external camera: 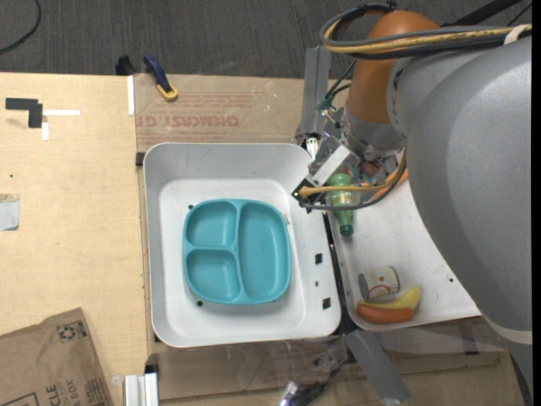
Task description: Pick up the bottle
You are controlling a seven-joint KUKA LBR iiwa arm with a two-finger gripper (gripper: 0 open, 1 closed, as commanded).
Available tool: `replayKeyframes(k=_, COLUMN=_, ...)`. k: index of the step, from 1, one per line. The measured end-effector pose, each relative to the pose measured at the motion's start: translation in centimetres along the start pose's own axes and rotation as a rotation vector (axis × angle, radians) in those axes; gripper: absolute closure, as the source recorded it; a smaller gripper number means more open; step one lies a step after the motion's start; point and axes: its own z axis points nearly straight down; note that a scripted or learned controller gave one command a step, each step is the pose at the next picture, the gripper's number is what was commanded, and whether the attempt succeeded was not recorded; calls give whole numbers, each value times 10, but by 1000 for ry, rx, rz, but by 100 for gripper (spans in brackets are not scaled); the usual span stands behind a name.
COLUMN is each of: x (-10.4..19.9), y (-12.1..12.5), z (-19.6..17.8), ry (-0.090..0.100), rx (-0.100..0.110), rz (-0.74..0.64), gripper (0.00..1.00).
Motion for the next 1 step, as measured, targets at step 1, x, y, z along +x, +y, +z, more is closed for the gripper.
replayKeyframes(k=1, x=19, y=44, z=-10, ry=-1, rx=-1, rz=-4, gripper=0)
